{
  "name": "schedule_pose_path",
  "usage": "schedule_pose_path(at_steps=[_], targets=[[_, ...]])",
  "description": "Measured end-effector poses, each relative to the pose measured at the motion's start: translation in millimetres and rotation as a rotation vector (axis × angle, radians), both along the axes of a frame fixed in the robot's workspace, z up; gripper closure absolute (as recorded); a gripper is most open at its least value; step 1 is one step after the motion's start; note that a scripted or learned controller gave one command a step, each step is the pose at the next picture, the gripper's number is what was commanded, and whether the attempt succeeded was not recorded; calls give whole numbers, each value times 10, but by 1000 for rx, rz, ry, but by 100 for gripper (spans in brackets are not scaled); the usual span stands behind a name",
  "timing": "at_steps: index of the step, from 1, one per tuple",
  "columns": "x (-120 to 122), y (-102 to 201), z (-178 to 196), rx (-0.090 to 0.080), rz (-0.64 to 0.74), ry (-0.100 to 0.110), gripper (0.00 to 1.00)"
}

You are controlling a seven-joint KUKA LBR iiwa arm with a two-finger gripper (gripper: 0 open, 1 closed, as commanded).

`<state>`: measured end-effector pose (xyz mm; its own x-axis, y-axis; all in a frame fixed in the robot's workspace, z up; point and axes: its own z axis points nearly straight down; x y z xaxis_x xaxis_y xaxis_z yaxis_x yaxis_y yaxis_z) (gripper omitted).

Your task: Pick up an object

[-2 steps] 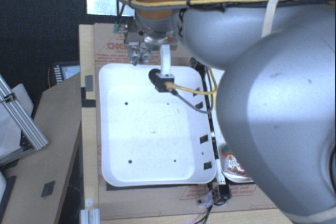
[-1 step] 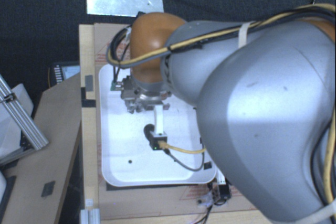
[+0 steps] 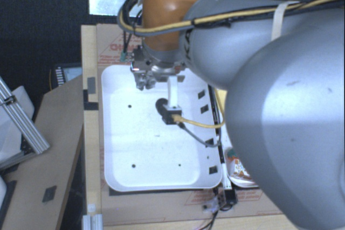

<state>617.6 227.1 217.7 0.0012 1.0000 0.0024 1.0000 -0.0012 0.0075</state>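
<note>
- At the far left there are shiny metal bars lying at a slant, next to the brown bench.
- Next comes the left white bin. It sits on the bench. Its floor has a few small dark dots on it.
- The gripper hangs over the top part of the left bin, close to the back wall. I cannot tell if it is open or closed, because the parts are small and blurry. I see nothing held in it.
- Right above the gripper is the round orange band of the arm.
- A yellow cable runs from a small black part under the gripper across to the right side of the left bin. More yellow cable runs along the top of the arm.
- A little bit of the right white bin peeks out under the arm.
- A small colourful thing, white with orange and green marks, lies in that bit of the right bin. The arm hides part of it. It is well apart from the gripper.
- The big grey arm comes in from the right and covers most of the right bin.
</note>
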Motion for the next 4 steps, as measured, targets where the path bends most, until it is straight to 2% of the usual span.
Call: schedule_pose_path(at_steps=[1, 2, 3, 4], targets=[[542, 76, 1090, 2, 6, -9, 100], [498, 71, 196, -4, 3, 13, 100], [15, -9, -1358, -6, 1, 21, 100], [-1352, -125, -242, 1, 7, 9, 100]])
